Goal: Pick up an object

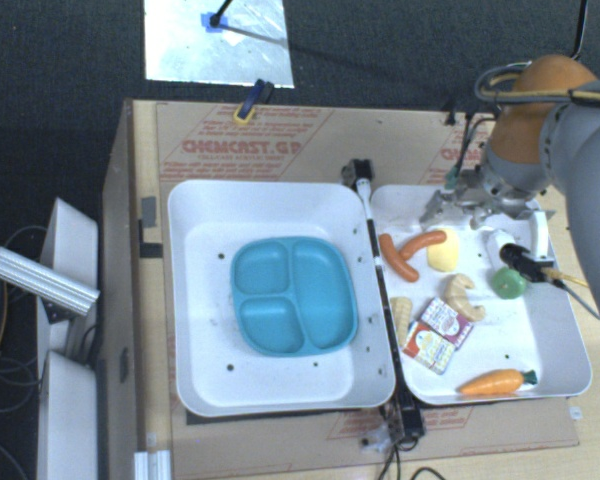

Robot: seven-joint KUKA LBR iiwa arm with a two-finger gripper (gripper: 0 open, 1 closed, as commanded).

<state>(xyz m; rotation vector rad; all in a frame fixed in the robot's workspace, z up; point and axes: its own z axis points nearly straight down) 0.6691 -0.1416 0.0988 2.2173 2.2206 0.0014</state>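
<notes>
My gripper (453,212) hangs over the far side of the right bin (570,353), open, with nothing between its fingers. Just in front of it lie two orange-red sausages (408,248), crossed at one end, and a yellow lump (442,257). Further toward the front are a green ball (508,284), a beige pastry-like piece (461,295), a corn cob (401,316), a small printed box (438,333) and a carrot (494,381). None of them touches the gripper.
The left bin (195,268) holds a blue divided plate (292,295). A raised divider (375,268) runs between the two bins. The arm's grey body (585,158) fills the upper right, over the right bin's far corner.
</notes>
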